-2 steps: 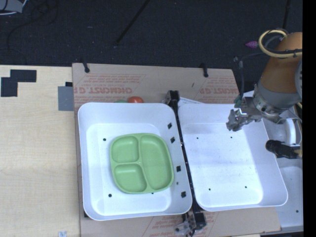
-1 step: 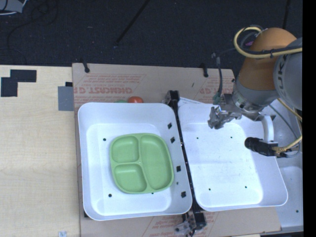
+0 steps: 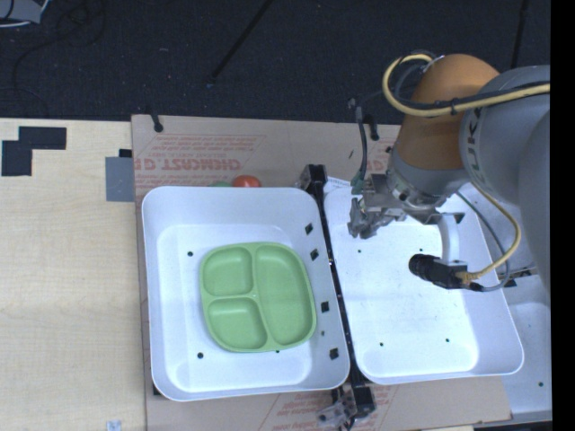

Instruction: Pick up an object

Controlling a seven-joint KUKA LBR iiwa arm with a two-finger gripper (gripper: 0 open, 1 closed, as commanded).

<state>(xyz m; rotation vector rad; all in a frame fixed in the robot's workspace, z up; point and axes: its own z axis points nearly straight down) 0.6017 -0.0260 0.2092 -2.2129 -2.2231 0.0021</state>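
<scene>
Grey arm's two-finger gripper (image 3: 361,224) low over the right shallow white bin (image 3: 490,353), finger state impossible to tell, pale green three-compartment plastic plate (image 3: 257,295) in the left white bin (image 3: 171,366)

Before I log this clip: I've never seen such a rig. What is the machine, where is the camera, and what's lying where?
One camera looks down at a slant on a bench with two white bins. The grey arm with the orange band reaches in from the right; its gripper hangs over the right bin, near that bin's upper left corner. I can't tell whether it is open or holding anything. The left bin holds a green divided plate, lying flat. A small red thing peeks out behind the left bin.
</scene>
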